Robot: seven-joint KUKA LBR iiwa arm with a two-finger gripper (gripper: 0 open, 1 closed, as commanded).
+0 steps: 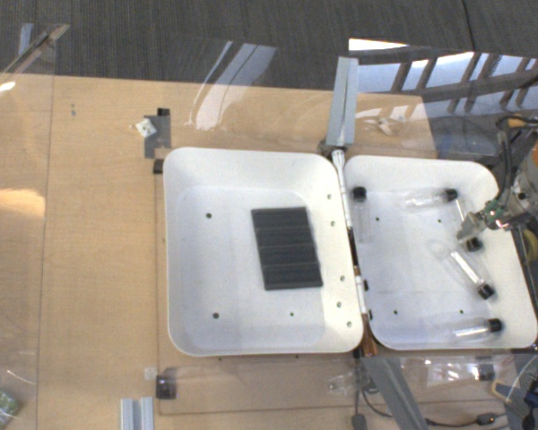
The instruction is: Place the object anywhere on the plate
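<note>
We saw the pincer [474, 232] low over the right bin [403, 325], though we could not tell how it stood, with clear black-capped tubes [472, 274] scattered just beside it and below, while the dark ridged plate [287, 248] lay well apart in the left bin [188, 267].

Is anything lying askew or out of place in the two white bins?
The clear tubes with black caps lie scattered at different angles in the right white bin. The dark ribbed rectangular plate in the left white bin sits slightly rotated. Nothing looks spilled or broken.
</note>
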